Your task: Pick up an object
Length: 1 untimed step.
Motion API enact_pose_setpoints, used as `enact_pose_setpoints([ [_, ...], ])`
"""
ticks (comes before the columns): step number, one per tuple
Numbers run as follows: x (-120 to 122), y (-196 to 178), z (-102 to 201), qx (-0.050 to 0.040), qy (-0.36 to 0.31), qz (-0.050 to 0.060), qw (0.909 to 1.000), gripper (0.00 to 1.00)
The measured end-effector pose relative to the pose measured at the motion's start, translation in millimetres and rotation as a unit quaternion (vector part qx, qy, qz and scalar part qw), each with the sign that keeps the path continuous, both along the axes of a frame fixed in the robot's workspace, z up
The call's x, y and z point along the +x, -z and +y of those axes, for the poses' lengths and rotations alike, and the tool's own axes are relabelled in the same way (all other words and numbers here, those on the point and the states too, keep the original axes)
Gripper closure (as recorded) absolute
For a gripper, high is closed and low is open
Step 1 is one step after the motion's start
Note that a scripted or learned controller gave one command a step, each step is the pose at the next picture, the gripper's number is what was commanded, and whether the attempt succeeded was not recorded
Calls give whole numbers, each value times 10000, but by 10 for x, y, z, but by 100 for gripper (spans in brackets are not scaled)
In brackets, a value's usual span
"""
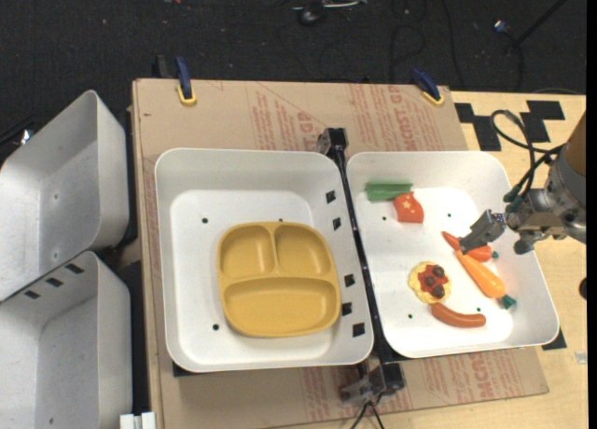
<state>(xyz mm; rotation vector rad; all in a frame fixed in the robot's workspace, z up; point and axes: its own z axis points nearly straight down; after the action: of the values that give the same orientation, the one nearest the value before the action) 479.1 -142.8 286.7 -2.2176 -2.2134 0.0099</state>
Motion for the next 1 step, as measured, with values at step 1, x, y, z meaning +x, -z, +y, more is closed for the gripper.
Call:
enact_pose_setpoints([
  [1, 17, -50, 6, -8, -16, -50, 10000, 0],
])
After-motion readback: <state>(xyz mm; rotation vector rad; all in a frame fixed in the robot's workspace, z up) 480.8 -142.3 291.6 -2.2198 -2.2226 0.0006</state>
